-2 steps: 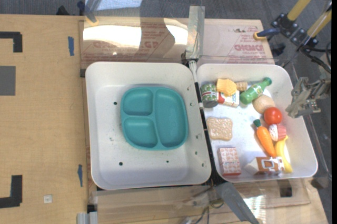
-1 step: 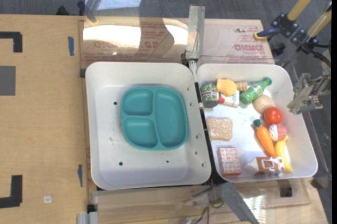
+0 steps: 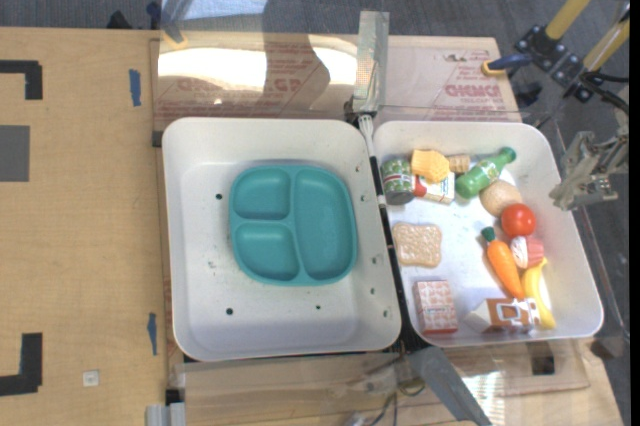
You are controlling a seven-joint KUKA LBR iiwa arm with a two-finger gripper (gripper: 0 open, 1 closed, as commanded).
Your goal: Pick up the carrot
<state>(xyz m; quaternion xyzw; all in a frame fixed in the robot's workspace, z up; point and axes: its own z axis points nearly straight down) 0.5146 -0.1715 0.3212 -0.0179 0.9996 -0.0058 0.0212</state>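
Two white bins sat side by side; the claw (image 3: 587, 176) hung at the outer rim of the right bin (image 3: 585, 259), a pale grey blur against the floor. Couldn't tell how far open it was, or whether it had hold of anything; too small and smeared.

The carrot (image 3: 503, 266) lay in the right bin, below and to the left of the claw in the view, well apart from it. Its green top pointed up-left, and its lower end was partly covered by a yellow banana (image 3: 538, 292) and an orange carton (image 3: 511, 314). A red tomato (image 3: 517, 219) sat between carrot and claw, w/ a red-and-white item just under it, hard to identify. Further left of the claw were a green bottle (image 3: 484, 174), a cracker (image 3: 417, 244) and a pink box (image 3: 436, 305). Far left, in the other bin (image 3: 190, 214), was a teal divided plate (image 3: 295, 222).
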